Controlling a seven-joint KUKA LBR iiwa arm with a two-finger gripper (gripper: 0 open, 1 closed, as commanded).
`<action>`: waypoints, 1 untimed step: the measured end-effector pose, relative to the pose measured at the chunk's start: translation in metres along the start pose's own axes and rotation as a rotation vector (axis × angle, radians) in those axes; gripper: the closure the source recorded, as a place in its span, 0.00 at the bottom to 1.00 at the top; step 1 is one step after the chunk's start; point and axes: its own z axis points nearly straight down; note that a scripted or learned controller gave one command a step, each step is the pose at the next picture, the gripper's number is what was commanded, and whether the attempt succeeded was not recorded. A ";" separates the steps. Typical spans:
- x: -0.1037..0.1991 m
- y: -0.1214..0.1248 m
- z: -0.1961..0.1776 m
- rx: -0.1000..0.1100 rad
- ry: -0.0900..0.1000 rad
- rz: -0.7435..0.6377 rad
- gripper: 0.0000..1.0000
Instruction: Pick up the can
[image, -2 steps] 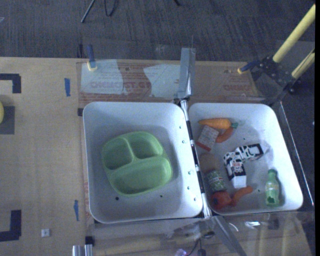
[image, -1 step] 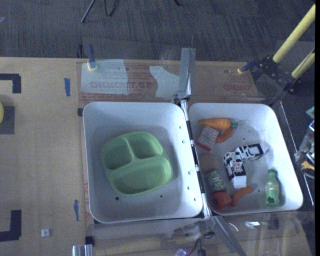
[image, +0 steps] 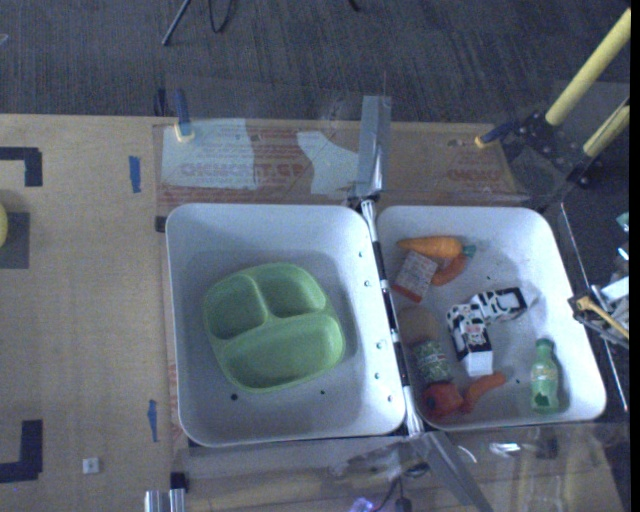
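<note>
Nearest you, at the near-left corner of the right bin (image: 570, 255), a red toy vegetable (image: 441, 400) is lying, and a small orange carrot (image: 487, 384) is touching it on its right. Just behind the red vegetable you are looking at the can (image: 430, 360): small, with a green patterned label, sitting close to the wall that divides the two bins and apart from the other things by a narrow gap. To its right a cow-patterned carton (image: 470, 338) is lying on its side, with a second black and white piece (image: 500, 303) touching its far end. A green bottle (image: 545, 376) is sitting near the right wall, well apart from the can. Further back, an orange-red box (image: 415, 275) is resting near the divider, and a larger carrot (image: 432, 245) is lying across the far side with another orange-red piece (image: 455, 266) tucked against it. In the left bin (image: 190, 250) a green divided plate (image: 273, 325) is lying flat, a little left of the middle, touching no wall. Both bins are sitting on the wooden bench (image: 80, 300), which is carrying blue tape strips (image: 134, 172) and black corner marks (image: 27, 165). Yellow poles (image: 595, 65) are slanting over the far right corner. You cannot tell from this view whether the gripper is apart or together, and nothing is touching the can.
</note>
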 end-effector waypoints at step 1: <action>-0.001 0.002 -0.019 -0.003 0.001 -0.362 1.00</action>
